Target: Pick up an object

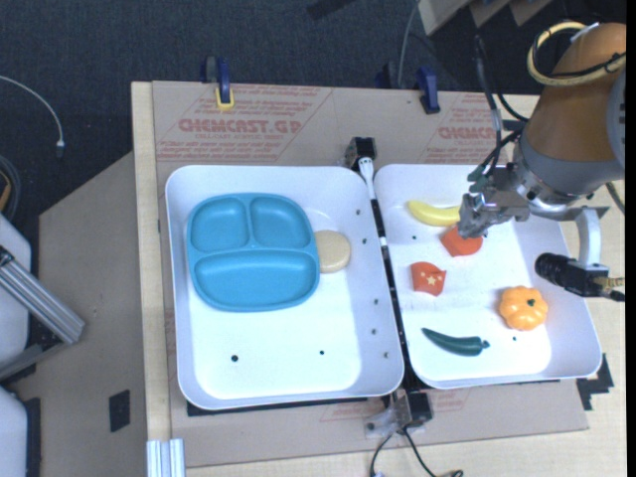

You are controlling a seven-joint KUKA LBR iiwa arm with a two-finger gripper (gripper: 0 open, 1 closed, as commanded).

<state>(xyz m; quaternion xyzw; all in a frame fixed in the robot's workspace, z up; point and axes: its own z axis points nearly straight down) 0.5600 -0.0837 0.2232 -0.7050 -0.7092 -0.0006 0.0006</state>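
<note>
My gripper (471, 223) hangs over the upper middle of the right bin (566, 356). Directly under its tip lies an orange-red toy (462, 244), partly covered by it; whether they touch I cannot tell. A yellow banana (433, 212) lies just left of the gripper. Further down the same bin sit a red piece with a star mark (428, 278), an orange pumpkin (523, 308) and a dark green chili (455, 342).
The left bin (278, 366) holds a blue divided plate (253, 249) with a beige round piece (334, 251) at its right side. A black ridge (383, 266) separates the bins. A black part of the arm (568, 272) juts over the right bin's right side.
</note>
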